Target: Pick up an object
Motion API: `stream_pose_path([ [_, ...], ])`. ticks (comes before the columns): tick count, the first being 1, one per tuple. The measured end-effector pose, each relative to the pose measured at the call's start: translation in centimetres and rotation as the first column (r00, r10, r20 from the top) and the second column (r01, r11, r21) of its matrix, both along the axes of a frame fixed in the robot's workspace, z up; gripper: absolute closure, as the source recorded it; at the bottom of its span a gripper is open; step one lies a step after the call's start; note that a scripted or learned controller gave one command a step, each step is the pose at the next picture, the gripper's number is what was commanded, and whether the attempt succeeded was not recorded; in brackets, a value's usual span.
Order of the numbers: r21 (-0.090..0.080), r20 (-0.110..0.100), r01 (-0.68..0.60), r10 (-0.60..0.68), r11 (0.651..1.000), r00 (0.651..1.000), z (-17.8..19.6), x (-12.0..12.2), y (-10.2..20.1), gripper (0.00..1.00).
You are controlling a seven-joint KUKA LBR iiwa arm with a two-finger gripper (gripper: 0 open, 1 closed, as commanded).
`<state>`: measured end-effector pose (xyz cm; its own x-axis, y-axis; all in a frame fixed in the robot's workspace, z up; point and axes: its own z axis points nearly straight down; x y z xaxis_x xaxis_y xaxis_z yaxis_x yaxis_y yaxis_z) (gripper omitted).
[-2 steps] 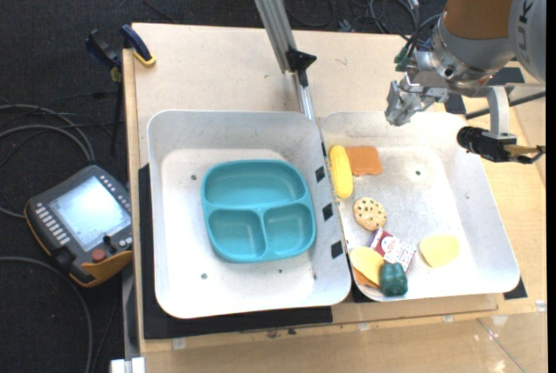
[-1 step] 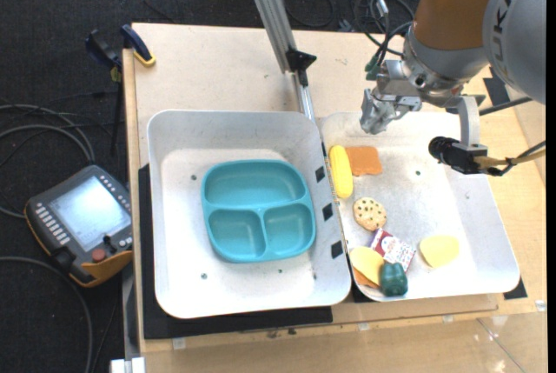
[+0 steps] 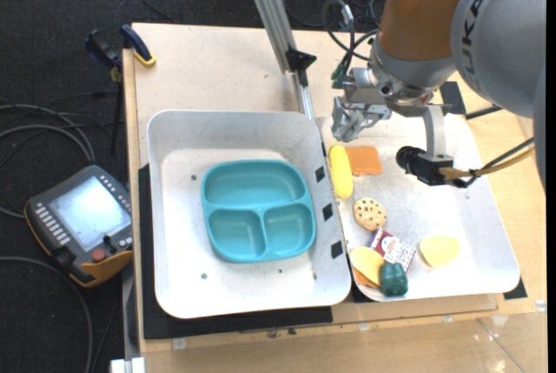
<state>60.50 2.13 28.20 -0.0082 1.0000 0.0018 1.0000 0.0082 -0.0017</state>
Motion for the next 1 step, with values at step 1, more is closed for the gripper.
stream_pose_path([
  [1, -0.001, -0.001, -0.001, 0.001, 1.000, 1.000, -0.59, -1.61, 5.54, 1.00],
])
